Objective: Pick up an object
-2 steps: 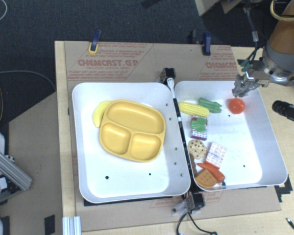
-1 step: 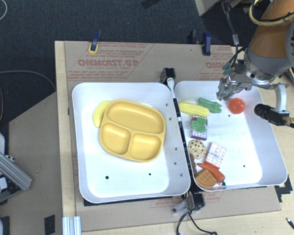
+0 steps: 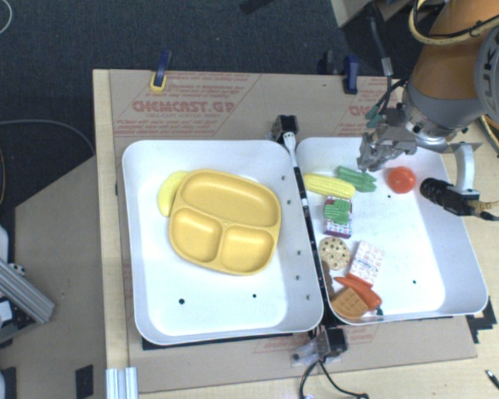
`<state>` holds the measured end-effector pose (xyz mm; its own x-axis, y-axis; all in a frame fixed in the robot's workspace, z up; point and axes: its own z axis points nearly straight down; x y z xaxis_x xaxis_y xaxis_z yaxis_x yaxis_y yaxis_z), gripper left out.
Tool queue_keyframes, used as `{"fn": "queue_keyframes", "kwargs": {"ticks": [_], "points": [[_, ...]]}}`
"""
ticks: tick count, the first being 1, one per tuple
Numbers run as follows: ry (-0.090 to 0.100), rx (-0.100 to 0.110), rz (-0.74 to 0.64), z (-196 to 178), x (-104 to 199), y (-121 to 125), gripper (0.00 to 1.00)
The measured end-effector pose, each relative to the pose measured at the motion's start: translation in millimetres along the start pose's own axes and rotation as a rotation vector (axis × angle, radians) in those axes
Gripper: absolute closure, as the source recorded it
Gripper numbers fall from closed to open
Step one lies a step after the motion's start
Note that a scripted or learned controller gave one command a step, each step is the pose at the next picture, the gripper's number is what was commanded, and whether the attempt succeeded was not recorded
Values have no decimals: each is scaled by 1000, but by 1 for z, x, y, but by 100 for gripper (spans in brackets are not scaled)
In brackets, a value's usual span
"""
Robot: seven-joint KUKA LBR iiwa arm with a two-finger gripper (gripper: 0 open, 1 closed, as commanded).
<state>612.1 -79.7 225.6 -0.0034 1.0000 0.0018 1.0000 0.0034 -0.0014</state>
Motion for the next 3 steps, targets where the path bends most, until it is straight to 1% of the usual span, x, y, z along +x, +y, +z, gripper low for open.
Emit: {"fn": "queue_keyframes", "kwargs": {"ticks": [1, 2, 3], "points": [[-2, -4, 3, -8, -7, 2, 100], [-3, -3, 3, 5, -9, 11, 100], [-3, -5, 4, -9, -15, 2, 100]]}}
